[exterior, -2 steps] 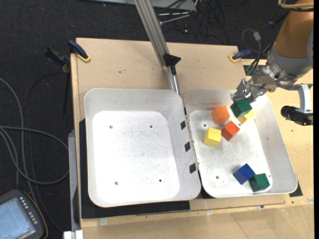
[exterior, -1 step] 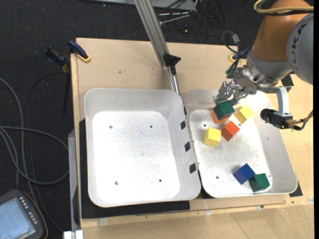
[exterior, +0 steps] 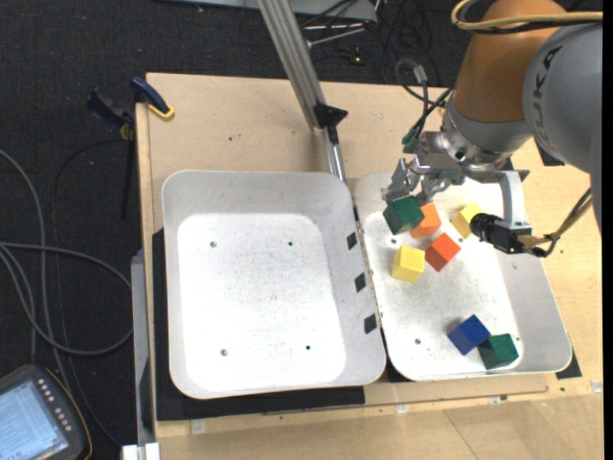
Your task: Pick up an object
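Observation:
My gripper [exterior: 406, 192] hangs over the back left part of the right bin [exterior: 536, 305]. A dark green block [exterior: 402, 216] sits between its fingertips, tilted, and it overlaps an orange block [exterior: 428, 220] behind it. The fingers are shut on the green block. Close by lie a red-orange block [exterior: 442, 250], a yellow block [exterior: 408, 263] and a second yellow block [exterior: 465, 220]. Near the bin's front right corner rest a blue block [exterior: 468, 333] and another green block [exterior: 499, 351].
The left bin [exterior: 192, 218] stands beside the right one, with a raised divider edge [exterior: 362, 257] between them. A slanted metal pole [exterior: 297, 56] crosses the back of the bench. The arm's black cable connector [exterior: 498, 230] hangs over the right bin.

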